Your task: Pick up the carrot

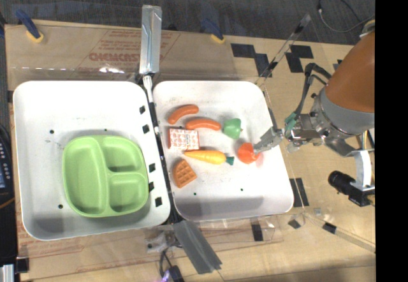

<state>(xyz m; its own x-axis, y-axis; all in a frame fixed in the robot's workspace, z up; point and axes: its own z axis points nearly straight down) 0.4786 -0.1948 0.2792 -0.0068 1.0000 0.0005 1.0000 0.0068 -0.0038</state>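
Note:
The carrot point(205, 156) is orange-yellow with a small green top and lies flat in the middle of the right bin point(255, 201), its green end pointing right. My gripper point(262, 143) reaches in over the bin's right wall. Its tip is just above and right of a red tomato point(248, 154), which sits close to the carrot's green end. The gripper is about a carrot's length to the right of the carrot and not touching it. Nothing shows held in it.
Around the carrot lie two sausages point(183, 112) point(203, 124), a green pepper point(233, 126), a red-and-white box point(183, 140) and a waffle point(185, 173). The left bin point(38, 108) holds a green divided plate point(105, 175).

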